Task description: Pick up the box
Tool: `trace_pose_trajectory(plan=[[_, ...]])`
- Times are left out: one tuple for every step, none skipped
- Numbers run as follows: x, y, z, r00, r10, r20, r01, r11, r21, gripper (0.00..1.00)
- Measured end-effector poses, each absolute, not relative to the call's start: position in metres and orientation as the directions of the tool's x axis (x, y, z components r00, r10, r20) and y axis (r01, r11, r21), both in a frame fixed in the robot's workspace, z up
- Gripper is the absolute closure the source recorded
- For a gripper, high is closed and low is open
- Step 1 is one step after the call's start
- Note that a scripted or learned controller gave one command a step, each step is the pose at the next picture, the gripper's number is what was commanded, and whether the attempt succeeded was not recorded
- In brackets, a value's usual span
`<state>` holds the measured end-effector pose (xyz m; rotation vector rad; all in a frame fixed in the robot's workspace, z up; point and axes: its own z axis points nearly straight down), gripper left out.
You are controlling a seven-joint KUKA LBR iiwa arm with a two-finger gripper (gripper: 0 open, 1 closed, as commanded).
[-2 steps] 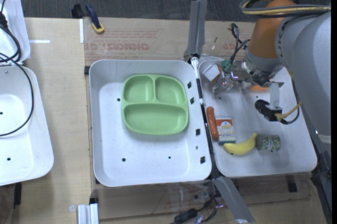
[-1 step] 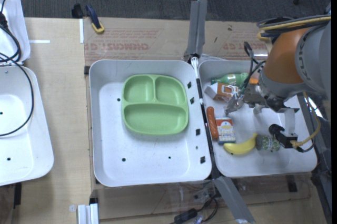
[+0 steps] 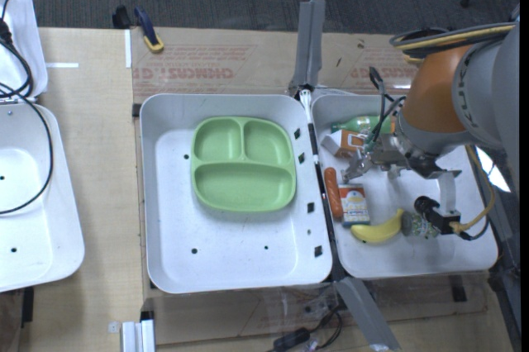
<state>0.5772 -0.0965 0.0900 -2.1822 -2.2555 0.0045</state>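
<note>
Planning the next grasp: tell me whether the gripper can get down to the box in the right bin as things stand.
Probably yes. The box lies face-up with nothing on it, the gripper just above. The banana touches its lower edge, crowding the fingers.

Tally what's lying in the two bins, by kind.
Green divided plate: 1
Banana: 1
Small box: 1
Orange-red stick-shaped item: 1
Green packet: 1
Total: 5, with more possibly hidden under the arm.

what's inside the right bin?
In the right bin: box, banana, a red stick-shaped item, a green packet. The arm covers whatever lies beneath it.
</note>
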Motion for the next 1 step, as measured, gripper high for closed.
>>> trace_pose_trajectory(plan=[[0.5731, -0.1235, 0.09, 0.241, 0.97, -0.001, 0.97, -0.241, -0.003, 0.0]])
